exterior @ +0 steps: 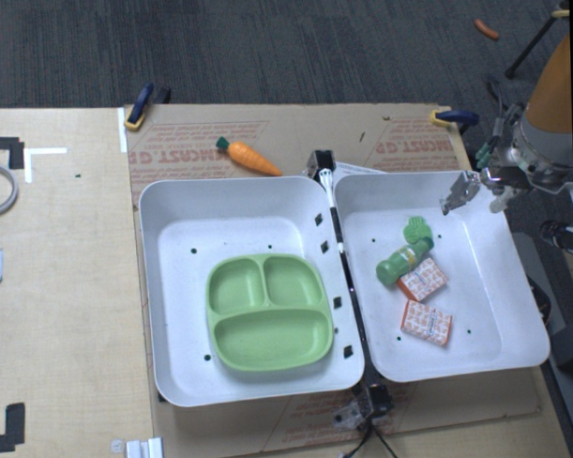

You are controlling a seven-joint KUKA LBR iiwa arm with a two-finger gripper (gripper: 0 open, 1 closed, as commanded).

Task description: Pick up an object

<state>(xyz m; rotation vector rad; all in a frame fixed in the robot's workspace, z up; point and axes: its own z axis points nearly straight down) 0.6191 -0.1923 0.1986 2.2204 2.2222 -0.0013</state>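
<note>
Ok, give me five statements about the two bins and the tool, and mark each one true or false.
1. The green divided plate lies in the left bin. True.
2. The toy carrot lies in the right bin. False: it lies on the cardboard behind the left bin.
3. The green bottle lies in the right bin, next to two orange-and-white packets. True.
4. The tool holds the green bottle. False: it is at the right bin's far right corner, apart from the bottle.
5. The plate holds food. False: its compartments are bare.
</note>
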